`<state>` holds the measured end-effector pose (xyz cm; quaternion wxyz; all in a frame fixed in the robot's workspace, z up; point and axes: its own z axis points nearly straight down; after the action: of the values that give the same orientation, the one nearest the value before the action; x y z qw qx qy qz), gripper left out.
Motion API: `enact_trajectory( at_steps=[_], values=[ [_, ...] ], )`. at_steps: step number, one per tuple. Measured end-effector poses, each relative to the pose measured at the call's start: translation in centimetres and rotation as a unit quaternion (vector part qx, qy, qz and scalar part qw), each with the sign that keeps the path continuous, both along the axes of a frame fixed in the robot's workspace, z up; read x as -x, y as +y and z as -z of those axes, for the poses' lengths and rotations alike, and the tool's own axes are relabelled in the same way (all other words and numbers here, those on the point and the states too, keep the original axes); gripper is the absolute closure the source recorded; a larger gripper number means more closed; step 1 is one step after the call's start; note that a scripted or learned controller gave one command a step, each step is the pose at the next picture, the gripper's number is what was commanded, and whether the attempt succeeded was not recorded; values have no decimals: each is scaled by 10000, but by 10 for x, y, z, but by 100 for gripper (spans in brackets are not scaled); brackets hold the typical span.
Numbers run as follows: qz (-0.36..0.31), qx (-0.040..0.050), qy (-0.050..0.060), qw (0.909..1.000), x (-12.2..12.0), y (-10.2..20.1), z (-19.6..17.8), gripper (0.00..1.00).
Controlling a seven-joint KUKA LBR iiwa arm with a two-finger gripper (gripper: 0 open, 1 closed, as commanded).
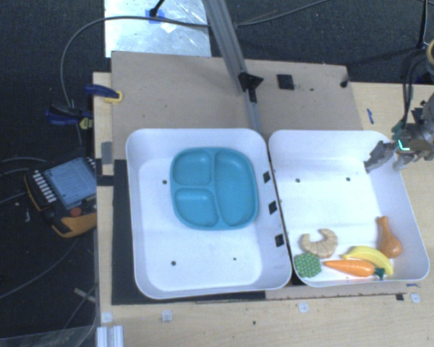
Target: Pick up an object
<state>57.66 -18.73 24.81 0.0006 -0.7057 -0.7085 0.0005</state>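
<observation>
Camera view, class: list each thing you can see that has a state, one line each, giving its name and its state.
gripper: over the right bin's far right edge, nothing seen between its fingers
blue plate: flat in the left bin, compartments bare
croissant: lying in the right bin
broccoli: lying in the near corner
carrot: lying on its side
banana: lying behind the carrot
drumstick: lying
</observation>
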Motion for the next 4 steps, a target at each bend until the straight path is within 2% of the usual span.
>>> enact_trajectory(
  at_steps=[1, 3, 4],
  values=[
    [-3, 4, -15, 10000, -1, 0, -1, 0],
    [9, 1, -1, 10000, -2, 9, 117, 0],
    [16, 6, -28, 10000, -4, 9, 163, 0]
  ],
)
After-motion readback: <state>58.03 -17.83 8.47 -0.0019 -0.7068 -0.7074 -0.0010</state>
